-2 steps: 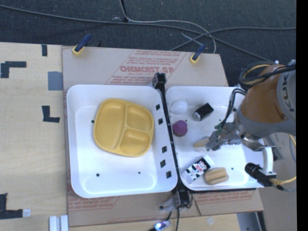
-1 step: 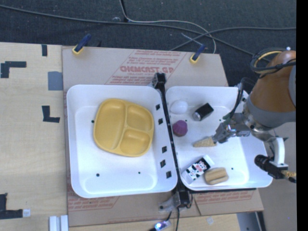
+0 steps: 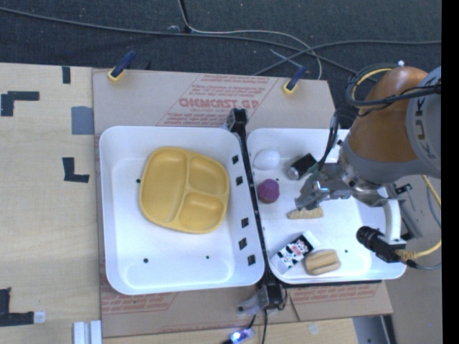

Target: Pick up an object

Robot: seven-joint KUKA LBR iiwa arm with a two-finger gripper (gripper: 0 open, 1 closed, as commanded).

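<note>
Cracker [image 3: 305, 212], a tan strip, lies in the middle of the right bin [image 3: 358, 271], directly under the claw [image 3: 313, 198]; whether the claw is spread or pinching it cannot be told. Around it in that bin sit a white egg [image 3: 267, 158], a purple ball [image 3: 268, 190], a small black cylinder [image 3: 302, 165], a black-and-white patterned card [image 3: 294, 251] and a bread roll [image 3: 322, 261]. The left bin [image 3: 115, 192] holds a yellow divided plate [image 3: 184, 189]. Both bins rest on cardboard [image 3: 215, 99] over a pale wooden worktop [image 3: 43, 228], with dark carpet [image 3: 86, 6] and cables beyond. The arm [image 3: 391, 131] reaches in from the right, its orange band high, wrist angled down towards the cracker.
</note>
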